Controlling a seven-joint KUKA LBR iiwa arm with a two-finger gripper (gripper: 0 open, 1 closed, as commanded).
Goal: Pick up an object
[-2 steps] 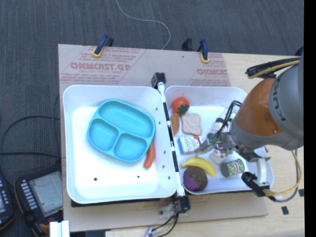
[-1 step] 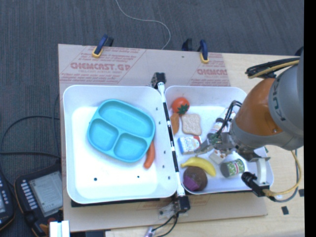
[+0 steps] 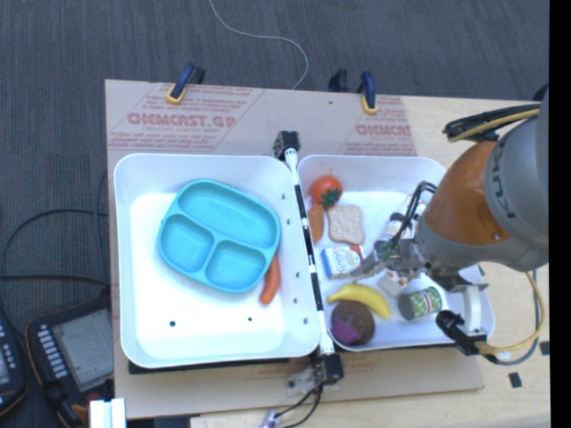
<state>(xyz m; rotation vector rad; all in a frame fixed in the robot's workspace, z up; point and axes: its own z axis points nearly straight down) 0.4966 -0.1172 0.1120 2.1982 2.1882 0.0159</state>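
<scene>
Nothing visibly held; candidate objects all sit in the right bin (image 3: 428,169). Banana (image 3: 360,296) lies near the bin's front, long axis roughly left-right, curved, right end dipping toward the front wall. Dark purple round fruit (image 3: 353,322) sits just in front of it, touching or nearly so. Green can (image 3: 420,303) lies on its side right of the banana, axis about left-right. Bread slice (image 3: 346,225) lies flat mid-bin, long axis running front to back. Tomato (image 3: 326,189) is in the back-left corner, with a carrot (image 3: 316,223) along the left wall just in front of it, axis front-back. A small blue-and-white packet (image 3: 341,260) sits between bread and banana.

Gripper (image 3: 389,259) is low inside the right bin, between the packet and the can, above a small whitish item I can't identify. Jaws are buried in clutter and wrist hardware — cannot tell whether they are wide or narrow, and nothing is clearly between them. The orange band (image 3: 468,199) and grey arm cover the bin's right part.

Left bin (image 3: 129,266): a blue three-compartment plate (image 3: 219,236), tilted diagonally, with an orange sausage-shaped piece (image 3: 270,281) beside its right front edge, axis near front-back.

Bench (image 3: 156,119) is a pale board carrying printed brown protective paper, clamped at the back edge with blue-and-yellow clamps (image 3: 185,79). Floor around it is dark grey carpet — a thin white cable (image 3: 268,36) runs across it at the back, and a pendant with a screen (image 3: 67,349) lies at front left.
</scene>
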